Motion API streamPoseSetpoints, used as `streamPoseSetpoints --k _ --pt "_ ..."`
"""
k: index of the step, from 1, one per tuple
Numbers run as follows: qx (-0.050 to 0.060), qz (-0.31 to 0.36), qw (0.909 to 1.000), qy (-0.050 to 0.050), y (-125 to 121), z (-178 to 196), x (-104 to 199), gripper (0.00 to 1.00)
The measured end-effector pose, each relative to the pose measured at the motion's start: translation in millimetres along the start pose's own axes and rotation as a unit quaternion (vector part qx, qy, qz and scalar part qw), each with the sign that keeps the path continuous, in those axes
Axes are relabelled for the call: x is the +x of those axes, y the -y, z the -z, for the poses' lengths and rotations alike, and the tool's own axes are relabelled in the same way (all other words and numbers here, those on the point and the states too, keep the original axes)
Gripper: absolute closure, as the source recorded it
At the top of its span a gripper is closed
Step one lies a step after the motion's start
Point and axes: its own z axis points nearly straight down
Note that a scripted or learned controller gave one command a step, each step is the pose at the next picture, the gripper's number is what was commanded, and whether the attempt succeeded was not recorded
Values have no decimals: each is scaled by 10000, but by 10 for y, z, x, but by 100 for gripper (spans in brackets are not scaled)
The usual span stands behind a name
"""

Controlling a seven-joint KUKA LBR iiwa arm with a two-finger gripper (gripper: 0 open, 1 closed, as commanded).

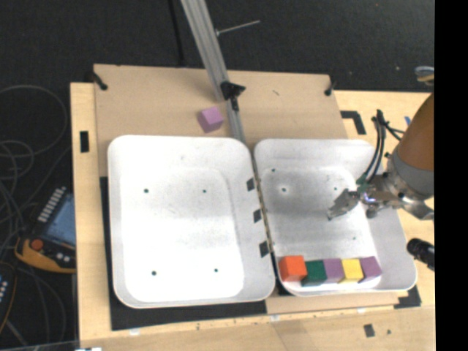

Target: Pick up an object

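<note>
Five blocks point(330, 270) line the right bin's point(307, 167) near wall: orange, green, purple, yellow, purple. Left bin point(183, 218) sits on the tan worktop point(292, 101); a purple cube point(211, 119) lies behind it. Pincer point(342, 205) hovers released, well above the blocks. Dark floor, cables left.

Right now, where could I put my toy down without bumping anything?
The left bin has bare floor from wall to wall. In the right bin, space lies between the divider and the gripper. Its near edge is crowded by a row of blocks.
</note>
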Motion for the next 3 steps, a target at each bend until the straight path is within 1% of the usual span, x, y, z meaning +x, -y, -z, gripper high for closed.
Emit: streamPoseSetpoints --k 1,2,3 --pt "0 0 10000 5 -310 -8 -116 0" --pt "35 7 10000 -12 -523 -603 468 0" --pt "0 -10 10000 1 -531 -457 425 100"
